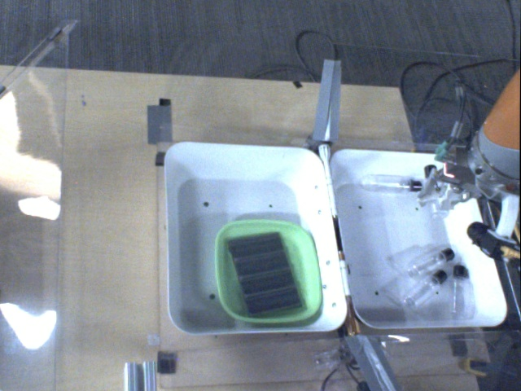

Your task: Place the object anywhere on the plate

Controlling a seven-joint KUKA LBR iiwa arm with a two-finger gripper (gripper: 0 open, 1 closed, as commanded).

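From my feed, the arm (503, 129) comes in at the right edge, mostly cut off; I see the orange band and grey wrist only. The gripper (440, 187) sits over the upper right part of the right bin (366, 316), a cluster of metal and cable that I cannot resolve well. Whether it is released or clenched I cannot tell.

A clear syringe (391, 184) lies along the bin's upper part, its dark tip pointing toward the gripper and ending just beside it. I cannot tell if the two touch.

Lower in the same bin lies a heap of clear vials (425, 274) with black caps. They are transparent against the white floor, so I cannot count them or trace their outlines with any confidence.

In the left bin (187, 218), the green plate (305, 243) sits toward the lower right corner. A dark ribbed block (262, 275) lies on it, slightly tilted.

Glare washes out the bench (81, 259) at the left.
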